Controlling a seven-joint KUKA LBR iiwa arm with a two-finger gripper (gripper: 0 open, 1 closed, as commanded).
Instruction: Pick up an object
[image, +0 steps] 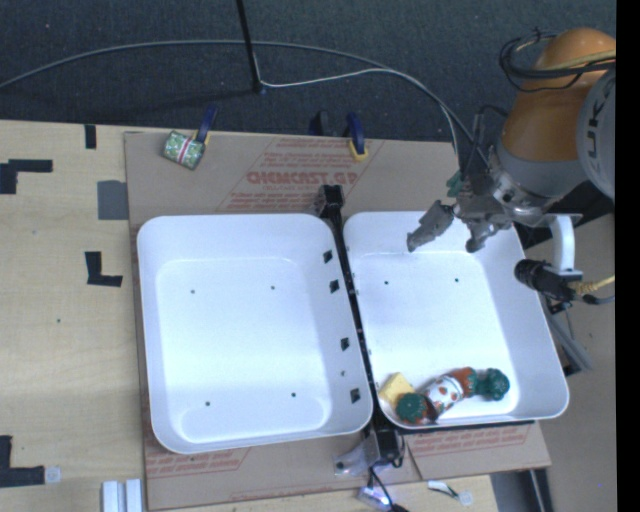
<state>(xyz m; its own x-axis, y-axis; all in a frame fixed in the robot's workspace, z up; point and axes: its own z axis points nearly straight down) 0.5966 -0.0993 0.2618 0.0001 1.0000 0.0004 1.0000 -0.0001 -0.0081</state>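
In the right bin (452, 300), several small objects lie along the near wall: a yellow block (395, 386), a green ball (410, 407), a red and white bottle-like piece (449, 390) and a dark green round piece (491, 383). My gripper (451, 232) hovers above the far end of the right bin, well away from those objects. Its two fingers (427, 226) are spread apart with nothing between them.
The left bin (240, 330) lies beside the right one, with black clips (342, 287) along the shared wall. A small green and white packet (184, 149) rests on the cardboard at the back left. Cables run across the dark floor behind.
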